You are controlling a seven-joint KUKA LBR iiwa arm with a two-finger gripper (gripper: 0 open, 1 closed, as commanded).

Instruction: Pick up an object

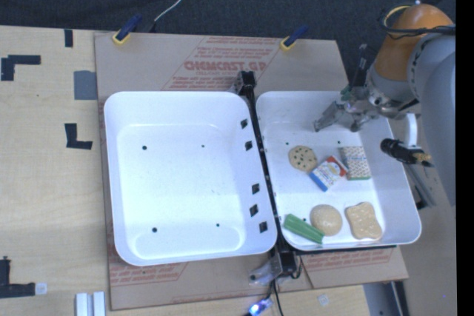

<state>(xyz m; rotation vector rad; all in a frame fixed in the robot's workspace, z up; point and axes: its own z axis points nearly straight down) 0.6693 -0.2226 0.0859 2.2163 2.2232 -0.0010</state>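
1. Gripper (335,117): we find it over the far part of the right bin (392,233), reaching in from the right on the grey arm (437,78) with its orange band (404,44). Its two fingers are spread apart, tips pointing left and down toward the bin floor, with nothing between them.
2. Round cookie (302,158): we log it on the floor of the right bin, near and slightly left of the gripper, clear of the fingertips.
3. Small red, white and blue packet (328,173): we place it just right of the cookie and a little nearer, lying at a tilt.
4. Speckled packet (355,163): we note it touching or just beside the right side of the coloured packet; we cannot tell which.
5. Green piece (303,229): we record it lying at a slant in the near left corner of the right bin.
6. Round tan bun (326,219): we place it just right of the green piece.
7. Toast-shaped slice (364,220): we list it just right of the bun, by the near wall.
8. Left bin (118,159): we see it side by side with the right bin, both resting on a brown cardboard sheet (215,63).
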